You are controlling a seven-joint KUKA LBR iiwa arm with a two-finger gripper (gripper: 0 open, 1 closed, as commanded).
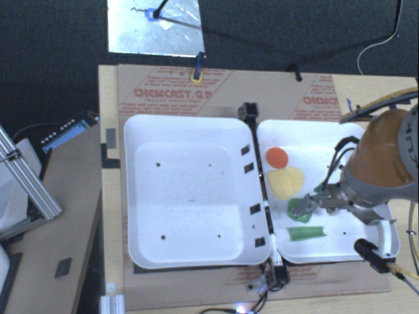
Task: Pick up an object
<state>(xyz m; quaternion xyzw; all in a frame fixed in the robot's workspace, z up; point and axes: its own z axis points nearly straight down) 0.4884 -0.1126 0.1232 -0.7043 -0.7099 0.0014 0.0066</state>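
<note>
The right bin (pixel 327 131) carries all 4 loose things, gathered along its left side beside the divider between the bins; an orange ball (pixel 277 157) lies furthest toward the far rim; a pale yellow lump (pixel 286 182) sits just beside it on the near side, touching or almost touching it; a small dark green piece (pixel 300 208) lies below the yellow lump, toward the middle of the bin; a flat bright green strip (pixel 306 233) lies lengthwise close to the near rim, apart from the rest.

The gripper (pixel 317 201) is down inside the right bin, its tip right at the dark green piece, which sits against its end; whether the piece is actually between the fingers cannot be told from this slanted view, and whether the fingers are wide or narrow cannot be told either; the piece looks to rest on the bin floor.

The arm (pixel 383 162) covers the right half of that bin, grey at the wrist with the orange band above.

The left bin (pixel 190 188) shows its bare white floor with a few small dark dots; 4 black clips (pixel 255 208) run along the seam where the 2 bins meet; both bins rest on a brown printed board (pixel 177 90) on the bench.
</note>
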